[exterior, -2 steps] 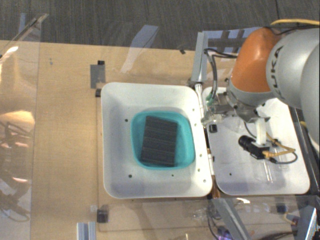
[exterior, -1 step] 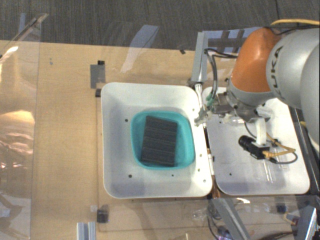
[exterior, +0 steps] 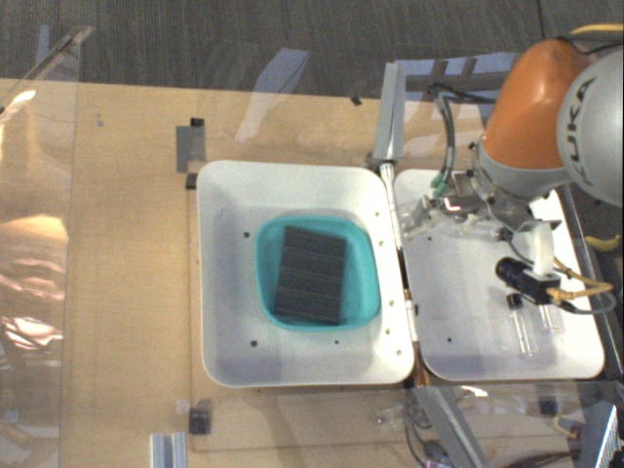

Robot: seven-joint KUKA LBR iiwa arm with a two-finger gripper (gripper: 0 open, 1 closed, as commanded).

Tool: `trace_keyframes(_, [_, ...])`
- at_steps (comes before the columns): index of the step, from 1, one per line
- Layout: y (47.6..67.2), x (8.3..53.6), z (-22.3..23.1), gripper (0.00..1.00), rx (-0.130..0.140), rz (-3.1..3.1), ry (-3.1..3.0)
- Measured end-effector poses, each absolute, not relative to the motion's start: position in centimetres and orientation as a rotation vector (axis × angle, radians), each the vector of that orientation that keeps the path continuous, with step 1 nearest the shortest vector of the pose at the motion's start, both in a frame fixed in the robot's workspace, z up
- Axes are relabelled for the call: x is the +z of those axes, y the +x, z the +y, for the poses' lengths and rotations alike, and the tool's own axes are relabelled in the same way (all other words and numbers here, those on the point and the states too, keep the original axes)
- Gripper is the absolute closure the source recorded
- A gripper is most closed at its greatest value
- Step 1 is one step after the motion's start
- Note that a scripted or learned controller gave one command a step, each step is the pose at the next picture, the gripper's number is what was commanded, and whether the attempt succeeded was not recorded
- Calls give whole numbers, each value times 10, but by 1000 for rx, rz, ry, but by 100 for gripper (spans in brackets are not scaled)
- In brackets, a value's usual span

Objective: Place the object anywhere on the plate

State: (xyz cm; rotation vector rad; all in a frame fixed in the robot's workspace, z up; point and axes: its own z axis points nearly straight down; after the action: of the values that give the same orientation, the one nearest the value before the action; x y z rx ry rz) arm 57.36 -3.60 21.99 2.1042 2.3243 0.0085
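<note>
Currently, a dark ribbed block [exterior: 310,276] is laid on the teal plate [exterior: 365,283] in the left bin [exterior: 224,300]; the gripper [exterior: 538,344] is held over the right bin [exterior: 458,334], fingers [exterior: 527,337] parted.

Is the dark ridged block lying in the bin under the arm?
No, the dark ridged block lies on the teal plate in the left bin.

Plate [exterior: 364,281] in left bin [exterior: 224,295], object [exterior: 311,274] lying on plate. Right bin [exterior: 458,310] just beside left one; gripper [exterior: 536,331] over it, toward right edge.
</note>
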Motion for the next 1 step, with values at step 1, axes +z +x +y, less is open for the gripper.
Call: trace_keyframes(1, [503, 184, -49, 0, 3, 2375, 2053])
